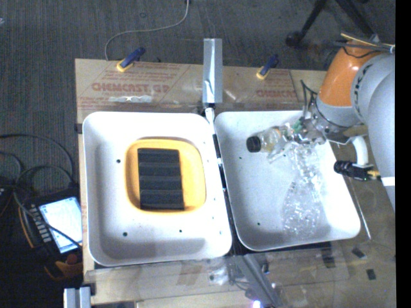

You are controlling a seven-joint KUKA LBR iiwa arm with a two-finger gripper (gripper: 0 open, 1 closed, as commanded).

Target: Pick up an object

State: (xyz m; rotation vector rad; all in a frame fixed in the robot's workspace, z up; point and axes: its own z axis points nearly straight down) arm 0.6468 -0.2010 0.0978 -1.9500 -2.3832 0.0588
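A clear plastic bottle (270, 140) with a black cap (253, 144) lies on its side at the back of the right bin (257, 204). My gripper (300, 131) hangs low over the bottle's right end, at or very near it; whether they touch cannot be made out. A crumpled piece of clear plastic (303, 194) stretches from the bottle toward the front right of that bin. In the left bin (106, 217) lies a yellow square holder (166, 175) with a black ridged block in it.
The arm's grey body and orange band (343, 79) stand over the right bin's back right corner. A black handle-like part (350, 168) sticks out at the bin's right rim. Two blue-yellow clamps (130, 58) hold the board behind the bins.
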